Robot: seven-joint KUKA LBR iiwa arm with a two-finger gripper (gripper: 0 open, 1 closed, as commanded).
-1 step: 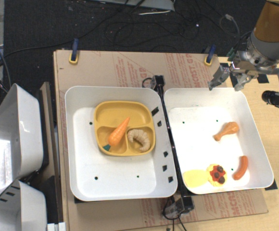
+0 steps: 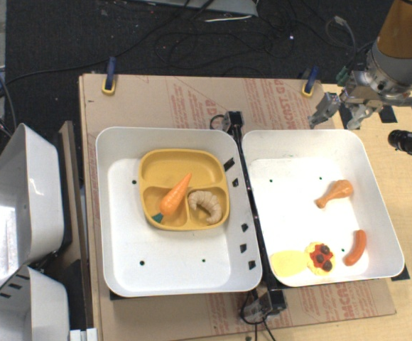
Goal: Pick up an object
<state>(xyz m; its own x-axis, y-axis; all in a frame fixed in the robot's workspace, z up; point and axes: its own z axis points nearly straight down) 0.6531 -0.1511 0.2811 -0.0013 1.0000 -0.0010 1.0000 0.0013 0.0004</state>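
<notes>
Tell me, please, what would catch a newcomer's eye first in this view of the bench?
Probably the yellow divided plate in the left bin, with an orange carrot and a pale shrimp in its compartments. Next, the toy food lying in the right bin: a drumstick, a sausage and a yellow piece topped with berries. The gripper hangs beyond that bin's far edge.

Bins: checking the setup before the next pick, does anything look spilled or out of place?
Nothing looks spilled. The carrot lies slanted across the yellow plate's divider; the shrimp sits in one compartment.
</notes>
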